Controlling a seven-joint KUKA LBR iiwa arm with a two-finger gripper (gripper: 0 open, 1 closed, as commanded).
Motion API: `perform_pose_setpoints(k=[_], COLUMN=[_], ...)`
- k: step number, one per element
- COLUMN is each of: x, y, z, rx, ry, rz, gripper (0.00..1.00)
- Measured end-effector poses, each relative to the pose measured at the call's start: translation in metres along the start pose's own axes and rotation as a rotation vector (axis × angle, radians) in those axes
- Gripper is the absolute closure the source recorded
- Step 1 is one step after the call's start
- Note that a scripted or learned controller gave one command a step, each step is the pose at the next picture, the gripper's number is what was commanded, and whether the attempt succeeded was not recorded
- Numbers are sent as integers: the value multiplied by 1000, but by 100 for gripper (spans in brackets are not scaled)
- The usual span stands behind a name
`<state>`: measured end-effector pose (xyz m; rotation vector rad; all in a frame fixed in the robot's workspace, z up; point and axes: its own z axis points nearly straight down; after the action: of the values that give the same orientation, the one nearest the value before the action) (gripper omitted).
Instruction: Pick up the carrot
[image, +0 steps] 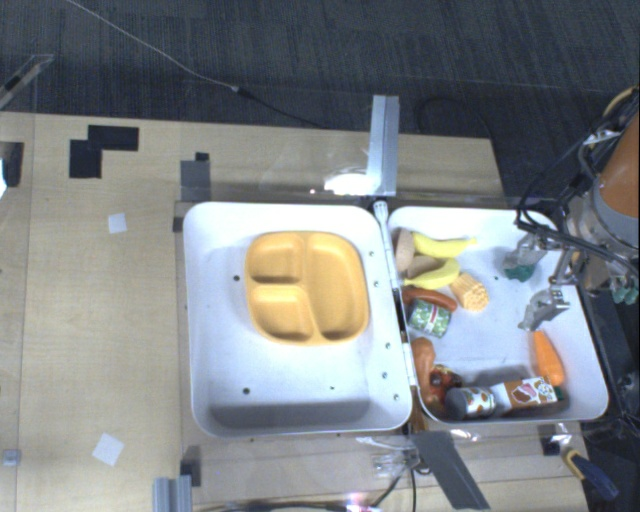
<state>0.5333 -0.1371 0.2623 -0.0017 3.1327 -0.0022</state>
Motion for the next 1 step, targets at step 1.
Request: perform_pose_setpoints(k=[1], x=[16], y=[-70], z=[134], rx=[-3], ry=[10], rz=[-119], gripper=[0])
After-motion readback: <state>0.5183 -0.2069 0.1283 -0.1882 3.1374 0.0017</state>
